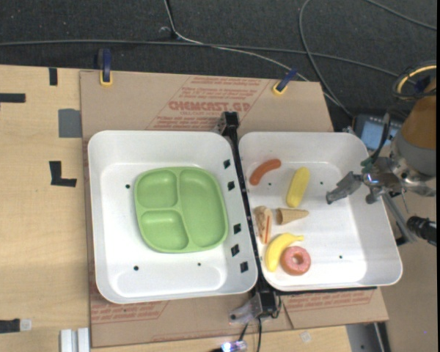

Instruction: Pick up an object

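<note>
Corn cob [298,186] lies in right bin [352,270], sausage [264,171] up-left of it, banana [276,249] and donut [295,260] below; gripper [342,189] hovers right of it, grip state unclear.

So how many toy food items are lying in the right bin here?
6, all in its left half: sausage at top, corn cob beside it, ice cream cone, fries near the divider, banana and donut lowest.
</note>
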